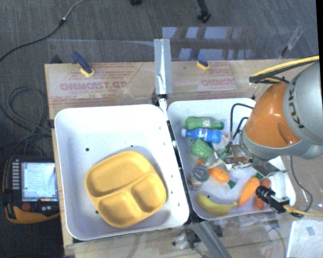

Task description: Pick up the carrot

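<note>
Gripper [238,158] hangs over the right bin [179,152], beside the carrot [247,191]; whether it is wide or narrow cannot be told, since the orange band [266,125] and wrist cover it. Left of the carrot, touching its tip, lies a banana [216,205]; just beyond it sit a small orange piece [219,175], a green piece [202,149], a blue bottle [203,134] and a green bottle [204,122]. Farther left, the left bin [70,159] holds a yellow divided tray [126,187]. Behind, the board [103,85] reads "CHEMCAST".

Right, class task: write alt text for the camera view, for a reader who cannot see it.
A grey and orange arm reaches into the right bin, over a carrot, banana and bottles. The left bin holds a yellow divided tray.
</note>
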